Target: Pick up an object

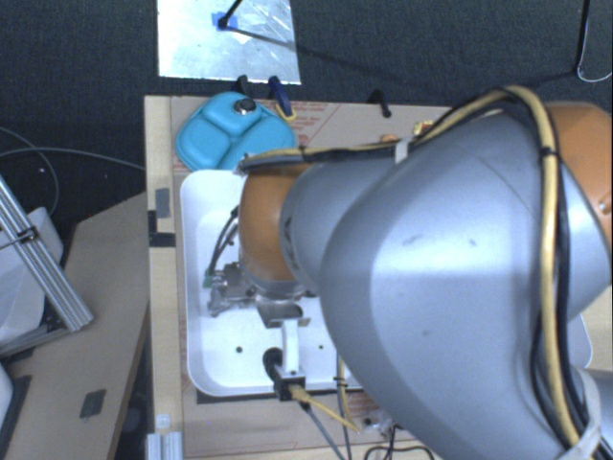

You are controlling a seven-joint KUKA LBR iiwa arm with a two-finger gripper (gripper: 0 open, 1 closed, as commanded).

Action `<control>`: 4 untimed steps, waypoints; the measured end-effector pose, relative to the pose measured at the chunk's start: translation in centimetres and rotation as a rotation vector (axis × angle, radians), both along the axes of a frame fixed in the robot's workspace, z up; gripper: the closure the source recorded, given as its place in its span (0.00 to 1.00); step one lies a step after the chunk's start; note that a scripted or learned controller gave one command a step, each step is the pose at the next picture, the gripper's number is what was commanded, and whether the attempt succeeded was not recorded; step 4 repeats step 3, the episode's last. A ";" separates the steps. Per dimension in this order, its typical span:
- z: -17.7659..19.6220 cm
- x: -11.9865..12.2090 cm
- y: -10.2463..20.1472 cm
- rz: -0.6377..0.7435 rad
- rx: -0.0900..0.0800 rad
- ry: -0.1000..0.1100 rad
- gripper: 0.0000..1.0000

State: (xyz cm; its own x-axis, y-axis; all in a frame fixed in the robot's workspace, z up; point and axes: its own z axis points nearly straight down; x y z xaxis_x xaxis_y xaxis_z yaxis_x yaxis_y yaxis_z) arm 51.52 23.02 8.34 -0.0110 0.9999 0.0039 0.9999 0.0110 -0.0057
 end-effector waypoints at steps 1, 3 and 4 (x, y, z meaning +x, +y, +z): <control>0.2 7.0 0.5 -0.007 -0.002 -0.013 0.00; 1.2 9.6 -8.2 -0.006 -0.003 -0.010 1.00; 1.2 9.6 -8.2 -0.006 -0.003 -0.010 1.00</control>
